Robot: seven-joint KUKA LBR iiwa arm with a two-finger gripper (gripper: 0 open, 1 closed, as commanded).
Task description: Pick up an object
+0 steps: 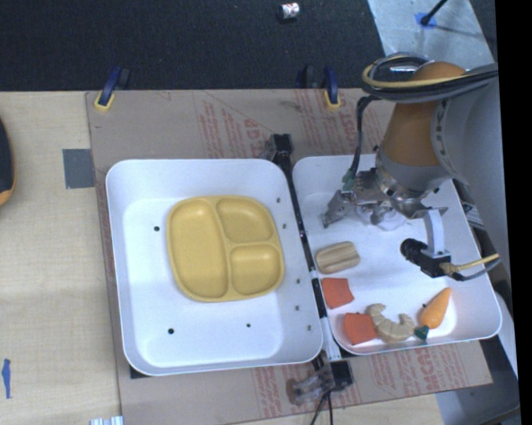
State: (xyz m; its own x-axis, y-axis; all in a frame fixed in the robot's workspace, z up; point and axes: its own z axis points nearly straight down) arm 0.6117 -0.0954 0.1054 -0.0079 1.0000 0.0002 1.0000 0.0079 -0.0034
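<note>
1. Locate the two white bins on the counter (55,292). The left bin (144,345) carries a yellow divided tray (223,247); the right bin (391,271) carries the loose items, so any pick has to be made on the right.
2. Note the end effector (366,201) hanging over the upper part of the right bin, below the orange band of the arm (422,126). You can see nothing gripped in it. Whether it stands wide or narrow cannot be told from this angle.
3. Take the tan roll (336,258) as the nearest candidate. It lies below and slightly left of the end effector, near the bin's left wall, apart from it.
4. Read its long axis as running left to right across the view, with the right end tilted slightly upward. A grasp across the short side looks best.
5. Note the other items along the lower edge: two red blocks (337,292) and (359,327), a beige curved piece (391,323) touching the lower block, and a carrot (436,306) pointing up and right.
6. Expect crowding there; the roll stands freer.
</note>
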